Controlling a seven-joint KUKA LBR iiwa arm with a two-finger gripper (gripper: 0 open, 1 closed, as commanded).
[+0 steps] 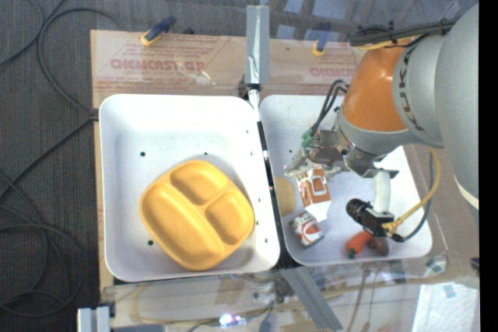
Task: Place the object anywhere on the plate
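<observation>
I am looking down at the gripper (pixel 311 161) hanging low in the right bin (pixel 289 117), just over an orange-and-white carton (pixel 316 189). I am taking that carton for the object, and I am judging this to be the pick step. From this angle I cannot tell how wide the gripper is standing or whether it has hold of anything; the wrist is hiding it. The yellow plate (pixel 198 215) is lying in the left bin (pixel 124 120), well apart. The next move is calling for a sure grasp, a lift clear of the two bin walls between, then a carry leftward. A smaller orange-and-white packet (pixel 306 228) is sitting just near of the carton, crowding it, while an orange carrot-like piece (pixel 355 246) is lying in the near right corner.
</observation>
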